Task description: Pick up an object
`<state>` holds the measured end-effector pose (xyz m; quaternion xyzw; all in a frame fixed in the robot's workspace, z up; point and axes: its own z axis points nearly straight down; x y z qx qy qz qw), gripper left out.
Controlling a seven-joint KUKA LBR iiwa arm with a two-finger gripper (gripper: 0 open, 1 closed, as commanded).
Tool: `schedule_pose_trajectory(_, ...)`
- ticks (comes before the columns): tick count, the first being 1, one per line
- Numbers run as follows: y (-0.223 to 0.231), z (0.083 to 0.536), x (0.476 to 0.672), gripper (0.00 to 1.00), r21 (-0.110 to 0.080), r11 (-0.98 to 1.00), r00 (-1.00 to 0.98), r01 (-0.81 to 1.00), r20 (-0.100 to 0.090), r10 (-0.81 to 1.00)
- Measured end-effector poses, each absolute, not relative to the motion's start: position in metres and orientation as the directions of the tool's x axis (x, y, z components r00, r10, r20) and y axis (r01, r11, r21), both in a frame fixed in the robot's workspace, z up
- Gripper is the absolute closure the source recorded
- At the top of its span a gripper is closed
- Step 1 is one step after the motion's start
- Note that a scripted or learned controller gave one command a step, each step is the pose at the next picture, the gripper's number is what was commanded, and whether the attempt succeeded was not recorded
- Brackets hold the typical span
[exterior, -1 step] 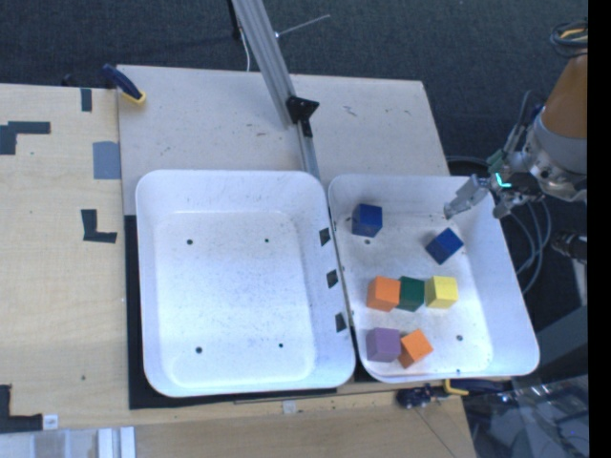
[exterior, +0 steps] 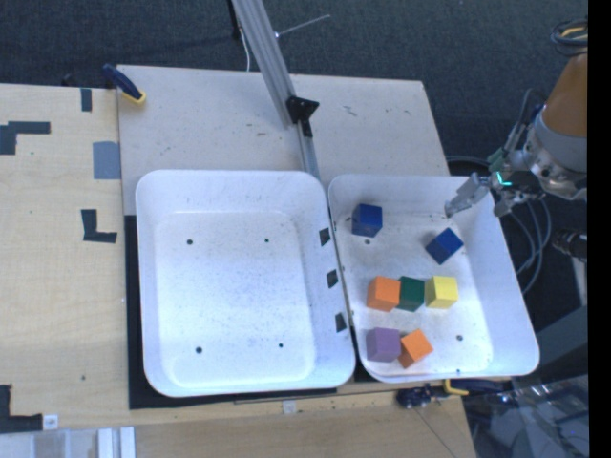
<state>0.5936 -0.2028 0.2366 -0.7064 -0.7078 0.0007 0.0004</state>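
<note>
The claw hangs over the far right rim of the right bin, its grey fingers pointing down and left toward the bin floor; nothing sits between them, and whether they are spread or closed cannot be told from this slant. Behind it the arm runs off to the right, its orange band showing above the grey wrist. Taking the right bin as the landmark, a blue block lies tilted just below the claw, near the bin's right wall — close, but apart from the fingers. A second blue block sits toward the bin's far left corner. In the middle of the bin an orange block, a green block and a yellow block stand touching in a row. Nearer the bin's front edge a purple block and a smaller orange block touch each other. The left bin butts against the right bin's left wall.
</note>
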Motion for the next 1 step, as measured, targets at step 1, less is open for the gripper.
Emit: schedule_pose_trajectory(1,-0.1962,0.1844,0.6012,0.00,-0.006,0.002,-0.002,1.000,0.000,1.000)
